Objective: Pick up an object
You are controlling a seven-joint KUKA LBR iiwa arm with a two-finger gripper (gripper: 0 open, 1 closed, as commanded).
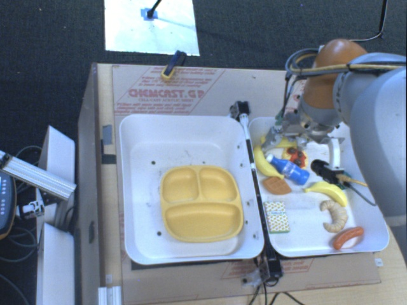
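Arm: grey, with an orange band above the wrist, reaching in from the right and bent down over the far end of the right bin.
Left bin: shallow and white, side by side with the right bin.
Right bin: shallow and white, with a scatter of small objects across its floor.
Plate: yellow, divided into three compartments, lying flat in the middle of the left bin.
Gripper: low over the far left part of the right bin, just above the blue bottle and the curved banana; whether it is spread or pressed together cannot be told, and nothing is seen pinched in it.
Curved banana: yellow, along the left wall of the right bin.
Second banana: yellow, near the bin's middle.
Blue bottle: lying on its side just beside the curved banana.
Croissant: pale, toward the near right.
Sausage: red-orange, near corner.
Patterned card: flat, by the left wall.
Orange-brown piece: just below the bottle.
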